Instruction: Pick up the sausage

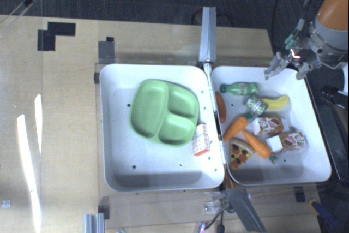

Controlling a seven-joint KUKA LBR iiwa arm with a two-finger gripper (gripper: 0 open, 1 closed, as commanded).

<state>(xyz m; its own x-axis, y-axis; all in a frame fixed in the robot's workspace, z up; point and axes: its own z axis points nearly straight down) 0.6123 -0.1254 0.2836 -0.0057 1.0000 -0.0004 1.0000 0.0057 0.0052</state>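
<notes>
Flat printed pizza slice toy [239, 153] in right white bin [319, 163], no legible writing on packets, smooth reddish sausage [221, 107] along that bin's left wall, two-finger gripper [288, 67] fingers spread, empty, above far rim

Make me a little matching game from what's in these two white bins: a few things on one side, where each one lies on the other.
Things:
1. green divided plate
2. sausage
3. banana
4. pizza slice

Places:
A. right bin, hard against the divider
B. middle of the left bin
C. right bin, near its front edge
D. right bin, towards its back, beside the green bottle

Pairs: 1-B, 2-A, 3-D, 4-C
</notes>
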